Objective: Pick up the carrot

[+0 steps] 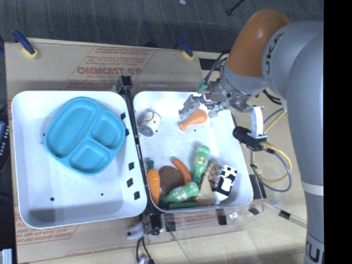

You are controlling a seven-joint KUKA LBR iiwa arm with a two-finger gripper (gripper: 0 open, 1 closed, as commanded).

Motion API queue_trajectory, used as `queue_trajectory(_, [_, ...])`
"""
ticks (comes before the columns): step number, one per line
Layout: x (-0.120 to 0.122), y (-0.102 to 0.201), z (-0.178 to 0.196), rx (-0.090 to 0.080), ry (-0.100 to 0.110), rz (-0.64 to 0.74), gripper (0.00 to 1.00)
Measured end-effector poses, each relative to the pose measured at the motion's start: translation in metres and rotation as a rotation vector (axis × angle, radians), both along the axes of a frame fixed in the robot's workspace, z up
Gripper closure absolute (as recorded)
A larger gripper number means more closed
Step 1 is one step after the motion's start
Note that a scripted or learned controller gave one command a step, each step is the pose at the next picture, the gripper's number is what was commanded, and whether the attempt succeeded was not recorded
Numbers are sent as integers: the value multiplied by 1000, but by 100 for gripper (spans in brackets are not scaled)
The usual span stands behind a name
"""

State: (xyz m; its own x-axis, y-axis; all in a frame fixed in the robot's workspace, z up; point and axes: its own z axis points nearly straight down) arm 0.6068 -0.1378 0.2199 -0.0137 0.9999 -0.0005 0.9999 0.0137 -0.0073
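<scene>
My gripper (199, 104) hangs over the far part of the right bin (165, 100), reaching in from the right. An orange, drumstick-shaped toy (193, 120) sits right under the fingertips; it seems lifted off the bin floor, but whether my fingers are spread or pressed together on it I cannot tell from this angle. The carrot (153, 185) lies at the near left of the same bin, along the left wall, well apart from my gripper. Just beside it is a brown round item (171, 177), with a second slim orange piece (182, 169) leaning against that. Two green bottles (200, 159) (183, 192) and a black-and-white cow toy (224, 180) crowd the near right corner. A small grey-white object (147, 122) rests by the far left wall. A blue divided plate (85, 134) lies in the left bin (33, 202).
</scene>
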Motion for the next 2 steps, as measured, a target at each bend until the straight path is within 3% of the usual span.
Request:
queue_trajectory(1, [50, -28, -62, -3, 0, -269, 0])
queue_trajectory(2, [57, -30, -116, 2, -19, -158, 0])
